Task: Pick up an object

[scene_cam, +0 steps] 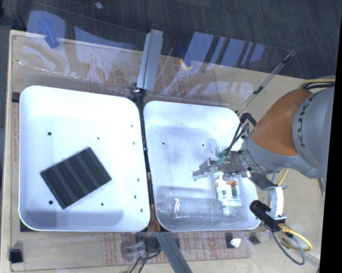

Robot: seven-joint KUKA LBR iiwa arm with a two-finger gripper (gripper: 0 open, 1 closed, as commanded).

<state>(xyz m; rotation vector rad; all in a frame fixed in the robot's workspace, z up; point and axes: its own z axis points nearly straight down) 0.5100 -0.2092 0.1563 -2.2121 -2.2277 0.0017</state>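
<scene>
The end effector (207, 169) hovers in the right bin (184, 119) beside a white bottle (228, 191); its grip state is unclear.

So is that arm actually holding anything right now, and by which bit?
It cannot be told. The tool sits low in the right bin, just beside a small white bottle, but no grip on it shows.

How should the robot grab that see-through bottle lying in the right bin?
Probably across the middle of the clear bottle, coming straight down from above. It lies on its side along the front wall of the right bin, so fingers should straddle its narrow width, one on the wall side, one toward the small white bottle.
</scene>
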